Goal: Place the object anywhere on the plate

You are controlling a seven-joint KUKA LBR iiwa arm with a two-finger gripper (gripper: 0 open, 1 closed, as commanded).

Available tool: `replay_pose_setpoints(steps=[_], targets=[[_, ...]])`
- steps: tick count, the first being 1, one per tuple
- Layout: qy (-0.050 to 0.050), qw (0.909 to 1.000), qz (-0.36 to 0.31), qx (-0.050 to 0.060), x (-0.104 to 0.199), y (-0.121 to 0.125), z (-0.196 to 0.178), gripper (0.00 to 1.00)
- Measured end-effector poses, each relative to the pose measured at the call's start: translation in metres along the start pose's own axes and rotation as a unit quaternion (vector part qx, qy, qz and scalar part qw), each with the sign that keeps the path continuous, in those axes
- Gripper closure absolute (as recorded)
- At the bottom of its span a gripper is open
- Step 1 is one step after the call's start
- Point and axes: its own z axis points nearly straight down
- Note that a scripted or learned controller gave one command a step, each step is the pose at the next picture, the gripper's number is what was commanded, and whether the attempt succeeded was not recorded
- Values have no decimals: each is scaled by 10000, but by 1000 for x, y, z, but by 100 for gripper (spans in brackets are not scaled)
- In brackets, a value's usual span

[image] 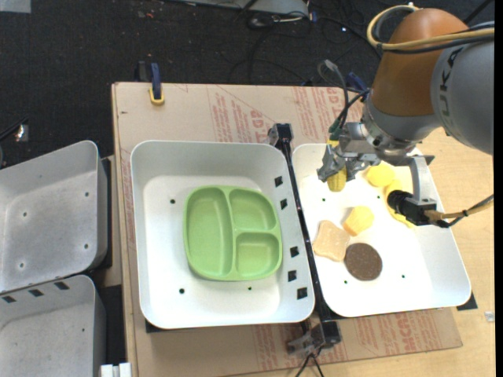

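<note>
A light green divided plate lies in the left white bin. My gripper hangs over the upper left part of the right bin, close to the divider between the bins. A small yellow piece shows between its dark fingertips, and the gripper is shut on it. The plate lies well to the left of the gripper and somewhat nearer the camera.
In the right bin lie a yellow chunk, a tan bread slice, a brown round disc and more yellow pieces under the arm. A white tray sits off the bench at far left.
</note>
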Motion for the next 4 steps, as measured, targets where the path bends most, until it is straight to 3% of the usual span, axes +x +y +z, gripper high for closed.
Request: replay_pose_setpoints(steps=[3, 4], targets=[[-5, 10000, 3, 11, 146, -62, 15, 100], [-2, 10000, -7, -5, 204, -70, 5, 100]])
